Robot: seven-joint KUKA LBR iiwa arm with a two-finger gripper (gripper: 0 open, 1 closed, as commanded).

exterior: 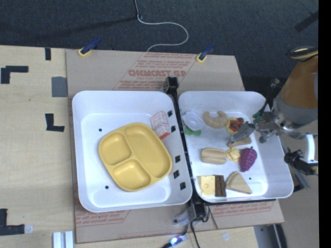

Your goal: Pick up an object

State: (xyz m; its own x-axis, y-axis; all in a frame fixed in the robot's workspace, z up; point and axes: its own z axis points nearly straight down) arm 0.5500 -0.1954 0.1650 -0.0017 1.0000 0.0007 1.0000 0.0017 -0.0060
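Bench point(31, 154): pale wood with black marks; cardboard sheet point(155, 71) under both bins, two yellow-and-blue clips at its far edge
Left bin point(85, 190): shallow, white; holds a yellow divided tray point(135, 156) with three compartments, set askew; a small white-and-red packet point(161, 123) lies just beside the tray's far right corner, near the divider between the bins
Right bin point(276, 182): shallow, white; holds a scatter of toy food
Right bin, far row: clear crumpled plastic piece point(192, 121) with a green bit at its near edge; tan croissant point(215, 119) just right of it; small red-and-yellow item point(236, 124) beyond that
Right bin, middle row: tan bread roll point(213, 155); small yellow piece point(234, 154) touching its right end; purple grape bunch point(247, 158) just right of the yellow piece
Right bin, near row: yellow cheese block with a brown slab point(212, 185); tan wedge point(238, 183) beside it
Arm point(300, 94): enters from the right, grey with orange band, wrist over the right bin's right rim
Gripper point(242, 133): low over the right bin, between the red-and-yellow item and the yellow piece; finger spacing cannot be told; no object seen between the fingers
Cable point(160, 27): white, loops over the dark floor beyond the bench
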